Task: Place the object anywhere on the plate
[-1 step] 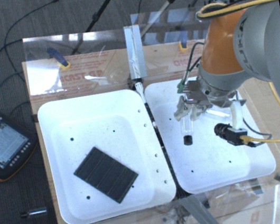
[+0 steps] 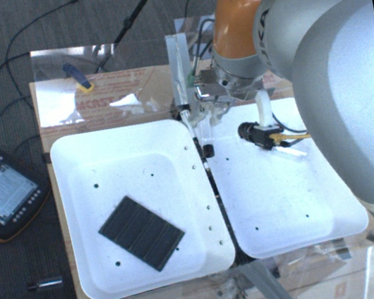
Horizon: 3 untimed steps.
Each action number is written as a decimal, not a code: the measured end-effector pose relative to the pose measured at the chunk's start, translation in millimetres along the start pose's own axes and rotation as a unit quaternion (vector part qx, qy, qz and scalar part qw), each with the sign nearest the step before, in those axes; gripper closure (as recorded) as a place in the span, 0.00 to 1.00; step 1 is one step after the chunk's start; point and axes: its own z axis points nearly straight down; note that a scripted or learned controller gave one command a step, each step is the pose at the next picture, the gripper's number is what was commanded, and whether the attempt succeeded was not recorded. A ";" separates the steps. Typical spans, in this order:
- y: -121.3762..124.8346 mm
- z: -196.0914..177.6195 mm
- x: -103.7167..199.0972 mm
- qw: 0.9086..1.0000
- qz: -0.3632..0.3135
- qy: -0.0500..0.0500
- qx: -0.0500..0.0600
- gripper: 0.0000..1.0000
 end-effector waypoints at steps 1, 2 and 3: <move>3.6 -31.3 77.6 0.999 -0.053 0.000 -0.001 1.00; -9.5 -90.4 197.2 0.943 -0.333 0.001 -0.002 1.00; -78.1 -158.7 208.0 0.905 -0.426 0.000 -0.002 1.00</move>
